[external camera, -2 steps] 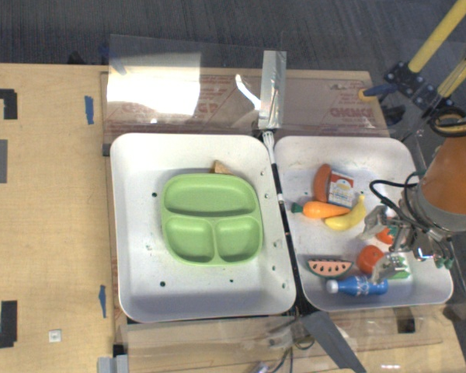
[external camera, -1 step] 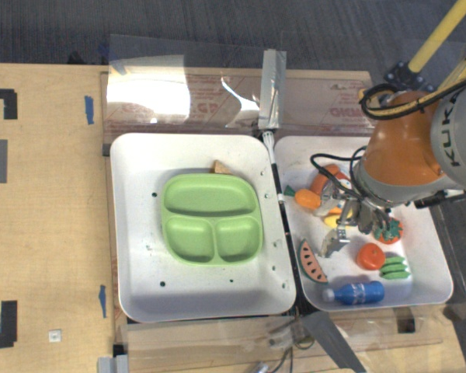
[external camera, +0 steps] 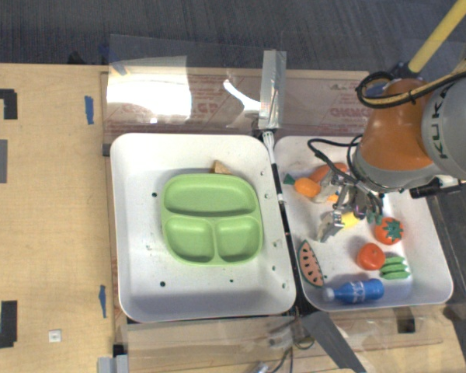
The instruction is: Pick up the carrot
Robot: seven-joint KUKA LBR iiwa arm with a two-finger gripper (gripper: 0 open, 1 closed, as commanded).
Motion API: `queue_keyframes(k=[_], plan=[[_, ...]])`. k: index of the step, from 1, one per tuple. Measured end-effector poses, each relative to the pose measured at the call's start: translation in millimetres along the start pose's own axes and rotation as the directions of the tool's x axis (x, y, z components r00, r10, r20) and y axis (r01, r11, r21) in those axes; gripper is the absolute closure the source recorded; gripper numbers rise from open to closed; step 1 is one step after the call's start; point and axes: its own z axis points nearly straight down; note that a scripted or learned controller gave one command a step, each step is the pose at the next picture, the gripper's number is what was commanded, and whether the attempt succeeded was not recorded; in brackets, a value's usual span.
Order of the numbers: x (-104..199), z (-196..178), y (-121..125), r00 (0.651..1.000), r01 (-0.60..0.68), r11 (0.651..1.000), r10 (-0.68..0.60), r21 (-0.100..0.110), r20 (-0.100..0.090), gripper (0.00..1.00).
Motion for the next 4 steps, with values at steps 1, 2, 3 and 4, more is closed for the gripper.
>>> queue_keyframes(k=[1,2,3,4], plan=[[-51,2,9,0.964,-0.265,0.964,0.265,0.007,-0.016,0.00],[-57,-13,11,0.965,-0.262,0.965,0.262,0.002,0.007,1.00],[-54,1,-19,0.796,-0.605,0.796,0.605,0.002,0.000,1.00],[-9,-76,-4,0.729,-0.685,0.729,0.685,0.004,-0.002,1.00]])
